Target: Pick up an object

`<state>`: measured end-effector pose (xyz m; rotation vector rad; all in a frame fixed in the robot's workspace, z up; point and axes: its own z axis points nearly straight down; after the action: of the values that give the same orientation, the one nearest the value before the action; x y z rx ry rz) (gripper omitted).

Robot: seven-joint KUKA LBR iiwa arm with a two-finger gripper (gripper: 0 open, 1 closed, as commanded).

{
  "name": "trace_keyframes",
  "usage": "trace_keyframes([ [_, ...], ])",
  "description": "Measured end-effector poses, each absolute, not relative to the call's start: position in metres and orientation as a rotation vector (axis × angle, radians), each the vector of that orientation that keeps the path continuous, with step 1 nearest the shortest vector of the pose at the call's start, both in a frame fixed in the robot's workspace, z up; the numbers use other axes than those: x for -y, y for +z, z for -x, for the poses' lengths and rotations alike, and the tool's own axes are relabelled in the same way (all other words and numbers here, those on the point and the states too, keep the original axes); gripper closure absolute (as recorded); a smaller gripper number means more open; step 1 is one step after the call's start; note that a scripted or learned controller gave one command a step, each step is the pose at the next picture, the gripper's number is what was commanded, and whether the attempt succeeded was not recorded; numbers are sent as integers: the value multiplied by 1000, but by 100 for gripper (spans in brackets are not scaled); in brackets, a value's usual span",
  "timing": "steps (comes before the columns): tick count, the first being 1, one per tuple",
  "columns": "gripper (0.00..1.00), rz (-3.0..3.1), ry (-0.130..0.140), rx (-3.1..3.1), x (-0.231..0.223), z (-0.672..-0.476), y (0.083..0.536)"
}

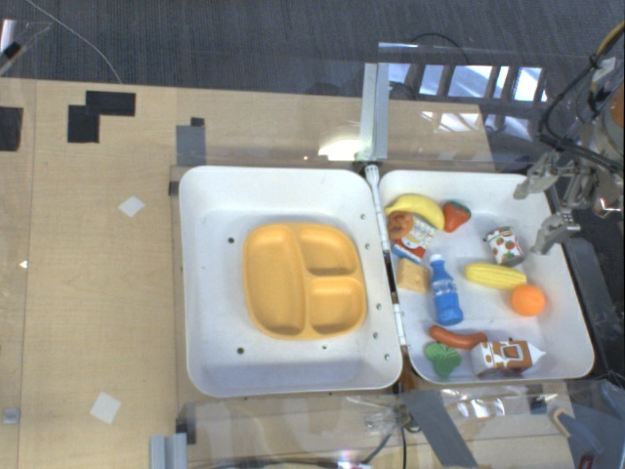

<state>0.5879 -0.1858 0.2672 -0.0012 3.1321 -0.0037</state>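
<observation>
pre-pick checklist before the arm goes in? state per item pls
1. End effector clear of the items: ok, it sits at the right bin's right rim, touching none of them.
2. Nothing carried: ok, no item seen at the end effector.
3. Finger opening: cannot tell at this size.
4. Free-standing target nearby: ok, the orange and corn lie close together but apart from the rest.
5. Cluttered spots to avoid: not ok, the banana, a snack packet and the blue bottle crowd along the divider side.
6. Drop zone: ok, the yellow tray in the left bin holds nothing.
</observation>
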Motion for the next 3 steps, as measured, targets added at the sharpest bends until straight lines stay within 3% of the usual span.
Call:
trace_keyframes([
  [1, 0, -37, 3, -3144, 203, -626, 108],
  [2, 0, -766, 3, -3017, 204, -606, 96],
  [3, 0, -1235, 4, -2878, 177, -647, 88],
])
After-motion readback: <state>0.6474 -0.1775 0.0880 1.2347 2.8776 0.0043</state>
